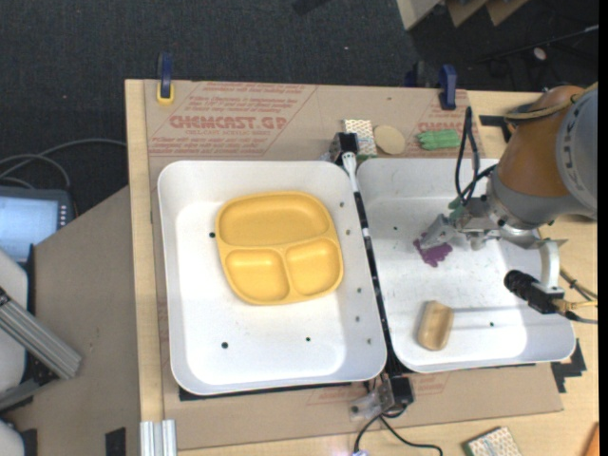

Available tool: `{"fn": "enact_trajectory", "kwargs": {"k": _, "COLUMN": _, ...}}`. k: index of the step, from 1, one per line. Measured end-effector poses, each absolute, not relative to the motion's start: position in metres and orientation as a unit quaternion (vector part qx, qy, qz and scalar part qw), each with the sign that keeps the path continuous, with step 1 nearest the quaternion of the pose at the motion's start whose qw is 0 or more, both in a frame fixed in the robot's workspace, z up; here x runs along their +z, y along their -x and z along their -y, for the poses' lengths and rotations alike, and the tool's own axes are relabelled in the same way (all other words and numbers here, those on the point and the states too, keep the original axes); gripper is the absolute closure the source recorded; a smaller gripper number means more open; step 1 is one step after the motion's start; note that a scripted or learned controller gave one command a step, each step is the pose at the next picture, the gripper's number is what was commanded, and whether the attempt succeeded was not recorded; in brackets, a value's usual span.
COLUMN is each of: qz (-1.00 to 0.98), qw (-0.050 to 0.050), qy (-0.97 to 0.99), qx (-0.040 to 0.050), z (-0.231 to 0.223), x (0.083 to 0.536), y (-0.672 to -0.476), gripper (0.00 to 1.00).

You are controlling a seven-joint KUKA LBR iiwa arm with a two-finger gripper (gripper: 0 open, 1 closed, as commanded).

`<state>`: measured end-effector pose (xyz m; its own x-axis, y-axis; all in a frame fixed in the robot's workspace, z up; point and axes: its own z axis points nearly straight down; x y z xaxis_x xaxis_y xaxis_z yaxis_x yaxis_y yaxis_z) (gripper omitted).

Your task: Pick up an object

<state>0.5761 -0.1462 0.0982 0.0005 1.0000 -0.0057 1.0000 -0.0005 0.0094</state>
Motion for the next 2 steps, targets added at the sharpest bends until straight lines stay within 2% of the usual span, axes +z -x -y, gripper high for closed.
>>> {"fn": "enact_trajectory", "kwargs": {"k": 1, "qz": -0.709, "qw": -0.003, "qy": -0.706, "qx": -0.0002, "z": 0.096, "x": 0.083, "y": -0.566, "gripper": 0.0}}
{"fn": "enact_trajectory", "kwargs": {"k": 2, "qz": -0.708, "qw": 0.003, "qy": -0.706, "qx": 0.0017, "z": 0.092, "x": 0.085, "y": -0.622, "gripper": 0.0}}
